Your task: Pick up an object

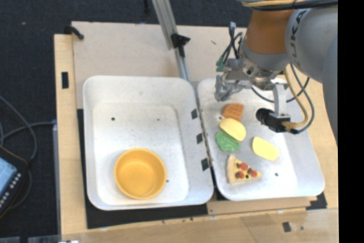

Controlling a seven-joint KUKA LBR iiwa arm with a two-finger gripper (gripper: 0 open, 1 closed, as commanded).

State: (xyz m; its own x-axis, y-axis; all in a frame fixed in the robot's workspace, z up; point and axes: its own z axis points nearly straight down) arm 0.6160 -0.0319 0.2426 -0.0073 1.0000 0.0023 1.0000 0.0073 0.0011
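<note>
Gripper hangs just above the orange-brown piece in the right bin, probably lining up a grasp; whether anything is gripped cannot be told at this angle; yellow-green toy lies just below that piece.

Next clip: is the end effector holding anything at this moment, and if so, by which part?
Nothing is held. The end effector hangs over the far end of the right bin, above the orange-brown toy, with no object between its fingers.
</note>
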